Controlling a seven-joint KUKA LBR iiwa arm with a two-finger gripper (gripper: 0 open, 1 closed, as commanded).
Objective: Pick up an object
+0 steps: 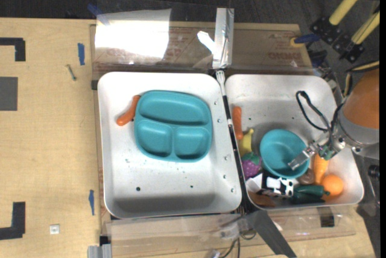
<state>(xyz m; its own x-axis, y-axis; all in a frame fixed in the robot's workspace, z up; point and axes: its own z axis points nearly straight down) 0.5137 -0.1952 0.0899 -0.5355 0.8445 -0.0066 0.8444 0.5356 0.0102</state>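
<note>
In the lower right of the frame, the gripper (pixel 303 158) sits low in the right bin (pixel 271 91), right at the blue bowl's (pixel 278 148) right edge, fingers too blurry to tell apart

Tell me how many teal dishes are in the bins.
2. The divided teal plate lies in the left bin, a small orange piece at its left edge. The teal bowl sits in the right bin among toys, by the gripper. Toys could hide more.
</note>
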